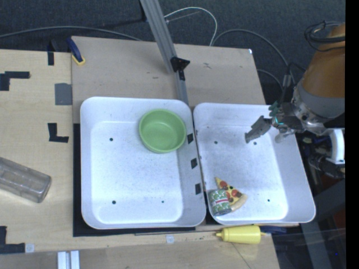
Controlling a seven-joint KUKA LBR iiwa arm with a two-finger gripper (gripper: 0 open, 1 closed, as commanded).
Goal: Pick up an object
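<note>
We log two white bins: the left bin [101,167] carries a round green bowl [162,130] near its upper right corner, and the right bin [280,178] a small flat pizza-slice toy [226,198] at its lower left corner. Above the right bin's upper right hangs the gripper [268,129]; we cannot tell its finger spread, and nothing shows between its fingers.

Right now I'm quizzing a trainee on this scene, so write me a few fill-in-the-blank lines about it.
The green bowl sits in the ____ bin.
The toy pizza slice lies in the ____ bin.
The ____ bottle lies on the bench, outside both bins.

Missing words: left; right; yellow
</note>
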